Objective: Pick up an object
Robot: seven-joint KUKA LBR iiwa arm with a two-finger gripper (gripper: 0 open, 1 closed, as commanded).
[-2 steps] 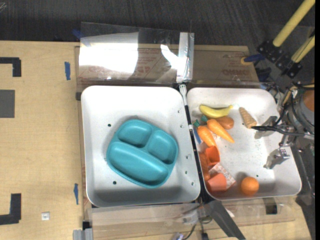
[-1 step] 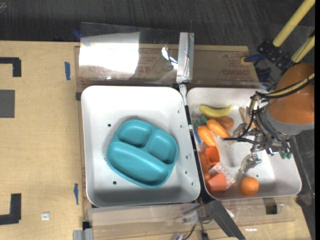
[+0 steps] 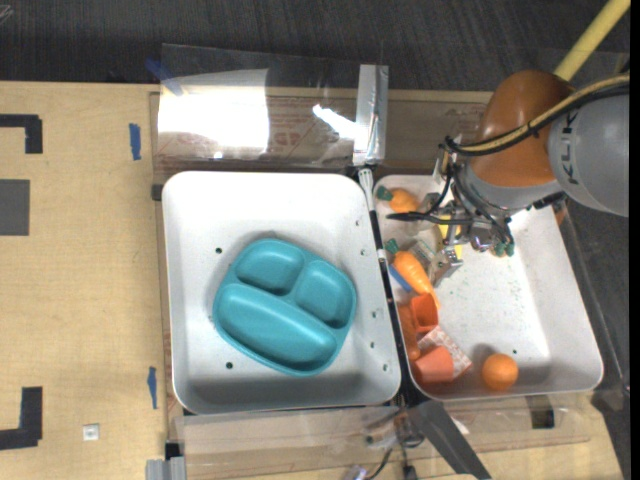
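My gripper [image 3: 452,251] hangs low over the back left part of the right bin [image 3: 540,308], under the grey arm's orange band [image 3: 520,118]. Just left of it and below lies an orange carrot-shaped toy [image 3: 412,270], close to the gripper's tip; I cannot tell whether they touch. Along the bin's left wall sit an orange cup-like piece [image 3: 424,313] and a red-orange block in clear wrap [image 3: 436,362]. An orange ball [image 3: 499,370] rests near the front wall. A small orange item [image 3: 403,201] lies at the back left corner.
The left bin [image 3: 200,218] holds a teal divided plate [image 3: 285,303]. A clear plastic sheet and a taped strip [image 3: 371,108] lie behind the bins. Cables run from the arm's wrist. The wall between the two bins runs close to the carrot toy.
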